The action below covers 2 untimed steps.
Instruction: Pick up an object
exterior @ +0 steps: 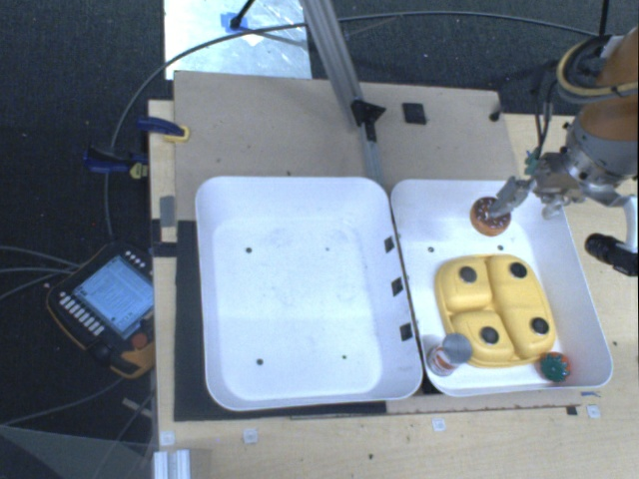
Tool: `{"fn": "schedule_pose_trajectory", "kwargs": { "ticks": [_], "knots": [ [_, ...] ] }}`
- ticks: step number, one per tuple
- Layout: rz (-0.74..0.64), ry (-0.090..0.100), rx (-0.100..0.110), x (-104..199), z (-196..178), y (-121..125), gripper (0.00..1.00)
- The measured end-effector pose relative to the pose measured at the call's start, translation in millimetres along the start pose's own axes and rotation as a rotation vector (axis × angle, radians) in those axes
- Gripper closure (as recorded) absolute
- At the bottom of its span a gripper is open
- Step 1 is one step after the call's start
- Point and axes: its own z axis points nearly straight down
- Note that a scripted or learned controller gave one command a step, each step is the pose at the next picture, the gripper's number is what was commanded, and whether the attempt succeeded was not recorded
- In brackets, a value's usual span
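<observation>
Bins sit side by side on a tan bench (300, 138): the left bin (230, 367) shows bare white floor, and the right bin (589, 347) carries several things. Near the far end of the right bin lies a small round brown doughnut-like object (489, 217) with pale speckles on top. Filling the middle and near part of that bin is a yellow moulded tray (494, 309) with four rounded lobes, three of them marked by a dark dot. Just beside the tray's near left corner lies a small object with a grey round cap (448, 353), and at the near right corner of the bin sits a little green and orange ball (555, 368).

The arm (599, 118) reaches in from the right, its orange band above the grey wrist. The gripper (514, 194) slants down toward the doughnut-like object, and its tip looks to be touching or just above that object's right edge. How far its two halves stand apart cannot be told at this size, and nothing is seen clamped in it.

Outside the bins, a teach pendant (105, 305) with a lit blue screen lies on the dark floor at the left, with cables running around it. A grey pole (334, 48) slants across the far side of the bench.
</observation>
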Motion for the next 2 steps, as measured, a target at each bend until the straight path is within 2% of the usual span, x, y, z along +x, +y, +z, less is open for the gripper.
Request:
{"fn": "schedule_pose_trajectory", "kwargs": {
  "ticks": [2],
  "knots": [
    [0.003,-0.001,-0.002,-7,85,4,0.00]
  ]
}}
